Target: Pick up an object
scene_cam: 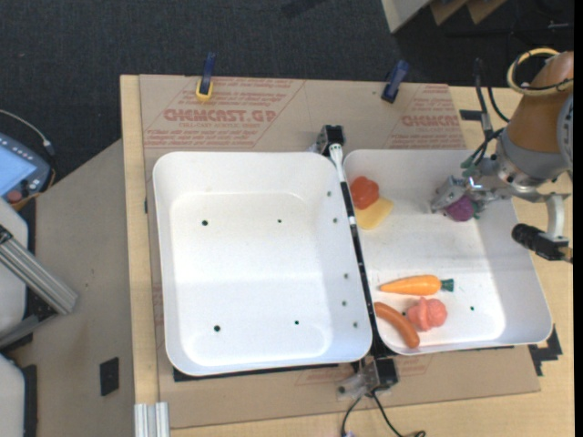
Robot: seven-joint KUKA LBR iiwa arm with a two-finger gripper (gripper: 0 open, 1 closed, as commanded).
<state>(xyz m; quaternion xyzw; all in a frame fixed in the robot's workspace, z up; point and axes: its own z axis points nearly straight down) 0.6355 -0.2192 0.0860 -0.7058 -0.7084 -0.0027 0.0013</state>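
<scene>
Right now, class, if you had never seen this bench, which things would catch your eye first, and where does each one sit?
The bright toy food in the right bin stands out: a carrot near its front, with a sausage and a pink piece below it. A red piece and a yellow piece lie against the divider. At the bin's far right the end effector is at a purple object.

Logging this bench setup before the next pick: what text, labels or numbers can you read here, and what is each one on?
"CHEMCAST GP", red print on the cardboard sheet behind the left bin.
The same red print repeats behind the right bin, cut off by the arm; lines below both are too blurred to read.
Nothing legible on the bins or toy food.
</scene>
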